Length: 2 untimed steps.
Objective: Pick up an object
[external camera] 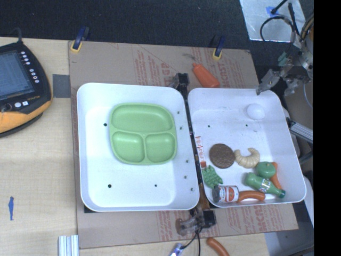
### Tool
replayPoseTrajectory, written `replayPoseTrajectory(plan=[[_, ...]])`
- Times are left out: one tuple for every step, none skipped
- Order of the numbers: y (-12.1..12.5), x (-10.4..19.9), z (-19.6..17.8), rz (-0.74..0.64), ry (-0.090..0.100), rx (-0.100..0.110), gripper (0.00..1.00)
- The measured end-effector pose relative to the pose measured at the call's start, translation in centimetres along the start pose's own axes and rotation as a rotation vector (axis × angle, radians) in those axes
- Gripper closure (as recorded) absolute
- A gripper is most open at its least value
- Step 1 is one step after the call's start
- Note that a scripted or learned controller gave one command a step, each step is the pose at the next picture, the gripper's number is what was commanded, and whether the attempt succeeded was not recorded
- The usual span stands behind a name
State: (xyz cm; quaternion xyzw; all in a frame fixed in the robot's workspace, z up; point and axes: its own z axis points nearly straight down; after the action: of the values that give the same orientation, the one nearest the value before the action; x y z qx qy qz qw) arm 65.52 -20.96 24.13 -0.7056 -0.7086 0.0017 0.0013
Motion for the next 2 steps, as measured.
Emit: replayPoseTrajectory(plan=[[-6.0, 7.1, 7.3, -0.002, 0.001, 0.002, 0.00], [-11.3, 11.7, 8.9, -0.002, -0.001, 0.000, 0.00]])
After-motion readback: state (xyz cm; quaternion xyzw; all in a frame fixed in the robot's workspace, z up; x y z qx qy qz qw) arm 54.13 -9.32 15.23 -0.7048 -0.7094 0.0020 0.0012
